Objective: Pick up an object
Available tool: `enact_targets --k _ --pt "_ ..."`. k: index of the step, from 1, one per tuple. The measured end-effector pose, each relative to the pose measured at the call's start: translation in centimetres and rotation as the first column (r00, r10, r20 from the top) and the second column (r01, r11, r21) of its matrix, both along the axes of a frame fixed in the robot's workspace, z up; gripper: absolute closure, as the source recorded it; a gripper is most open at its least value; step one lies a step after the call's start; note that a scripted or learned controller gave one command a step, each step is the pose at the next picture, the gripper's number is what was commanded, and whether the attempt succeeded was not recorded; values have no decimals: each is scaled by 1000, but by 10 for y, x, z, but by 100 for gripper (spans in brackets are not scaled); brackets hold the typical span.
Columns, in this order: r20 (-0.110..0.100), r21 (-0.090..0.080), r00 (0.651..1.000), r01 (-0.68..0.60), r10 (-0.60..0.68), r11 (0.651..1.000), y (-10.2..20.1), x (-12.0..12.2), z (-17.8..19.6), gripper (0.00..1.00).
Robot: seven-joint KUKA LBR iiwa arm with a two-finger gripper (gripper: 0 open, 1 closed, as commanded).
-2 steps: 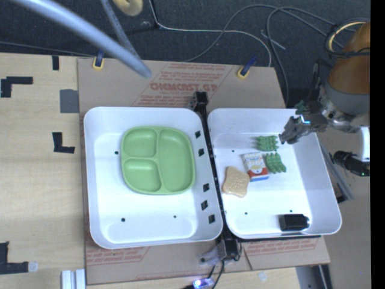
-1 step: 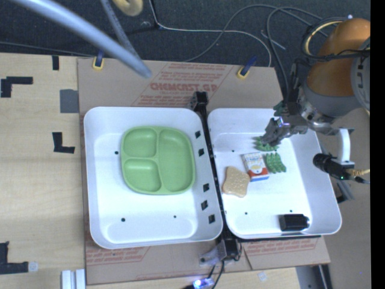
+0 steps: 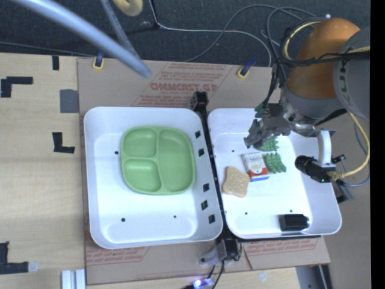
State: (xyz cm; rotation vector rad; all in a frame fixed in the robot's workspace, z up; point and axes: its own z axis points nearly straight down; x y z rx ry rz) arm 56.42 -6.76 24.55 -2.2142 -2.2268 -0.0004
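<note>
Two shallow white bins sit side by side on a sheet of brown cardboard [image 3: 180, 80] laid over a pale wooden bench [image 3: 36, 179], seen from above at a slant. The left bin [image 3: 99, 179] holds a single light green plate [image 3: 158, 160] with three compartments, lying flat near the bin's middle. The right bin [image 3: 325, 212] holds four things: a tan slice of bread [image 3: 236, 182] close to the divider between the bins; just beside it, a small white packet [image 3: 256, 165] with an orange and blue lower edge; a green leafy piece [image 3: 275, 159] touching the packet's right side and running up under the arm's tool; and a small black block [image 3: 294, 222] well apart from the rest, near the front right corner.

The grey arm, with its orange band [image 3: 322, 59], reaches in from the right. Its gripper [image 3: 260, 136] hangs over the back part of the right bin, just above the green leafy piece and the packet; whether its tips are spread or pressed together cannot be told from this angle, and nothing is plainly seen between them.

Red lettering is printed on the cardboard behind the bins, too blurred to read. Print on the packet is too small to make out.
</note>
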Motion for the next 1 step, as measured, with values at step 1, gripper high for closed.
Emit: enact_targets --k 1 --pt "-3 -1 1000 1 -1 1000 53 -16 -14 100"
